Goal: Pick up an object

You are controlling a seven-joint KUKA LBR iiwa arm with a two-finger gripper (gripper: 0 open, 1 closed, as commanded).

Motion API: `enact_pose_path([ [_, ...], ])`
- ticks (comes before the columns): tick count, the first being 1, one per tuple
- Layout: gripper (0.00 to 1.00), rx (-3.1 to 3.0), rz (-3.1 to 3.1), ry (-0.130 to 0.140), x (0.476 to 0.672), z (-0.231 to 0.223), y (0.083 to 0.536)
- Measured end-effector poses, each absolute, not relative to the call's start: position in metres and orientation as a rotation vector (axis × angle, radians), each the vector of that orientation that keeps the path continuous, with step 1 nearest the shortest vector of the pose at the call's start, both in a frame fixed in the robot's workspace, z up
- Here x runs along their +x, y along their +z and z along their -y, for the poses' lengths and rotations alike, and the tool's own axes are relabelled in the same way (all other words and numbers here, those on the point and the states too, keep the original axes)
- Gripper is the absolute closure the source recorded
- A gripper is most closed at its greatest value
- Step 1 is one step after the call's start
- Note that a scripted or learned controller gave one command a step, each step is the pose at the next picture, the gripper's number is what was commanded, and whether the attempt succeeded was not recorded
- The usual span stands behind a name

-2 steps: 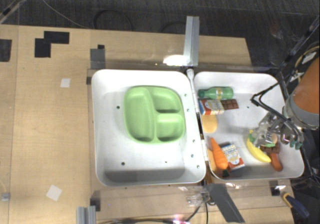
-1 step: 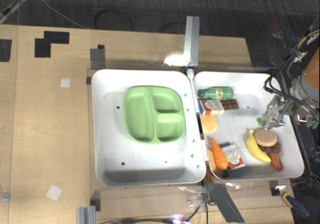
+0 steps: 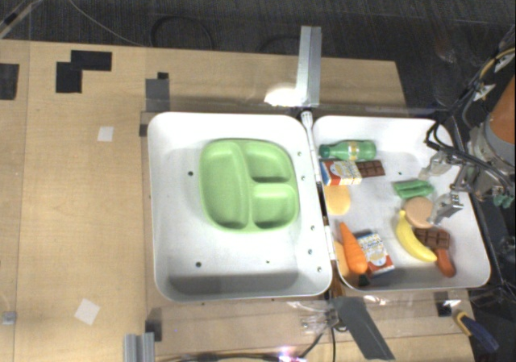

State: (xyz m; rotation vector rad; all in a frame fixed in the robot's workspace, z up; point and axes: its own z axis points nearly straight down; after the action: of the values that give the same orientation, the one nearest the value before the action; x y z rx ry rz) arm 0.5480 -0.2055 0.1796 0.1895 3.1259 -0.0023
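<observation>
2 white bins (image 3: 173,191) sat side by side; gripper (image 3: 448,188) hovered over the right one's banana (image 3: 413,241), fingers spread and holding nothing.

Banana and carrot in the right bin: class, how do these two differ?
The banana is yellow and curved; the carrot is orange and straight, tapering. The banana lies nearer the bin's right side, beside a chocolate bar; the carrot lies by the left wall, beside a small carton. Both lie flat.

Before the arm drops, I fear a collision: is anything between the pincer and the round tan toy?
Nothing visible. The pincer hovers just right of the round tan toy; the banana lies below it and the green piece above.
</observation>
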Motion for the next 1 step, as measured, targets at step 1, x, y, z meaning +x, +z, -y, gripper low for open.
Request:
enact_pose_path([
  [1, 0.0, 0.317, -3.113, -0.003, 0.4913, 0.1976, 0.091],
])
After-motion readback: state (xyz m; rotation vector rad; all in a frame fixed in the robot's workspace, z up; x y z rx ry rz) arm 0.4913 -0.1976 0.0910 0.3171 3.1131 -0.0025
